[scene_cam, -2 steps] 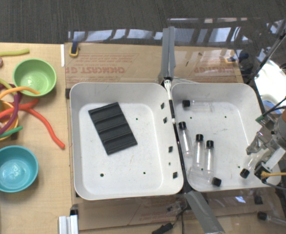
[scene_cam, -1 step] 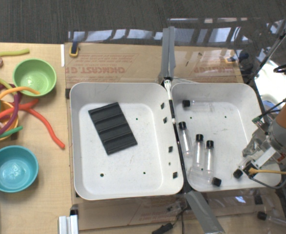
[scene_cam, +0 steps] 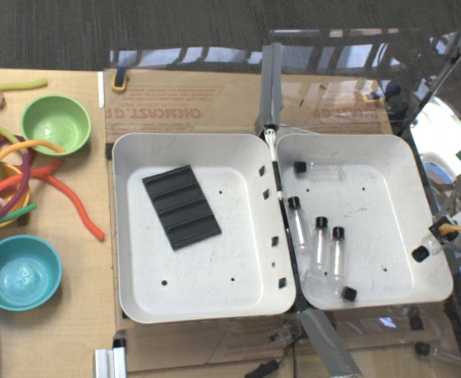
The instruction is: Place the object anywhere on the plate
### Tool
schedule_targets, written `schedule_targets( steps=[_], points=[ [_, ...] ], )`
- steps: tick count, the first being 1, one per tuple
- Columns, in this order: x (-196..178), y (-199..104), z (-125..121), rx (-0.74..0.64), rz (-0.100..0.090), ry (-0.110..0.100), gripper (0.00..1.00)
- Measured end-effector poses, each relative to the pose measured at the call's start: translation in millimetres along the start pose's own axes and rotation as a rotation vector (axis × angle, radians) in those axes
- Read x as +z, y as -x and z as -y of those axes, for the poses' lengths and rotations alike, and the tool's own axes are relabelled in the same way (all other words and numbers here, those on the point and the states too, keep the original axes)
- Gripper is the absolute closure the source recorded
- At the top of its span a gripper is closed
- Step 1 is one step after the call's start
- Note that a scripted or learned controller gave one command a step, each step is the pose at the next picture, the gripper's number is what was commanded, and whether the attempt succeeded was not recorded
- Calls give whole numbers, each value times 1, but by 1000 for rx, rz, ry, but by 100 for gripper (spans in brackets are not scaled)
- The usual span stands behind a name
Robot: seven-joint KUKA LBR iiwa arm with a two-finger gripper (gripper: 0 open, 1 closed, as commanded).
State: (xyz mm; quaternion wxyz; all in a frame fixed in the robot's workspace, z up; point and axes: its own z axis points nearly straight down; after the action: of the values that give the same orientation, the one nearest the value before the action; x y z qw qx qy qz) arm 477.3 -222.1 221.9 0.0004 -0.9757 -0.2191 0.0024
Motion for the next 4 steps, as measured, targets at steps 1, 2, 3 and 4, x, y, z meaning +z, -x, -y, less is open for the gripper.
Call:
schedule_targets(
  steps=[1, 2, 3, 4],
  points=[
    [79, 1, 1, -106, 0, -3, 100],
    [132, -4, 6, -184, -5, -13, 100],
    [-145, 0, 0, -5, 1, 1, 100],
    [-34, -25, 54, 18, 2, -1, 100]
  ],
)
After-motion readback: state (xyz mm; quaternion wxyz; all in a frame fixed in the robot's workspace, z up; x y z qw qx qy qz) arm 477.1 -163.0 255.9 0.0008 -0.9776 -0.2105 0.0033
